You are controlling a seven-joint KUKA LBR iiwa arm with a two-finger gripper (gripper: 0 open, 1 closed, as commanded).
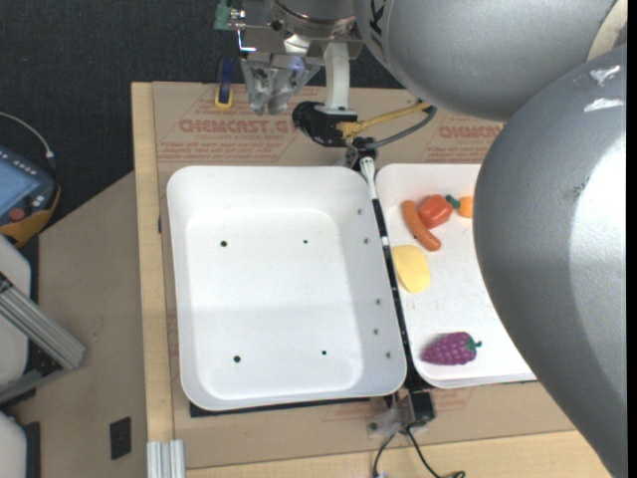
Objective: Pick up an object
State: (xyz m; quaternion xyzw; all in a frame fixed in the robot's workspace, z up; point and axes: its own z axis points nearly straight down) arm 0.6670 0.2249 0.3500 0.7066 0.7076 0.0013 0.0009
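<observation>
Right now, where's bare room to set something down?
The left bin has a bare floor from wall to wall. The right bin is crowded: red pepper, sausage, lemon, grapes. One bare patch lies between lemon and grapes; the arm covers the rest.

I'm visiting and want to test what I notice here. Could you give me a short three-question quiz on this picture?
1. True or false: the purple grapes lie in the left bin.
2. Which item lies nearest the grapes? A) yellow lemon B) red pepper C) orange sausage
3. Fill in: the gripper hangs beyond the far edge of the ______ bin.

Key: 1. False, they lie in the right bin. 2. A. 3. left.
</observation>
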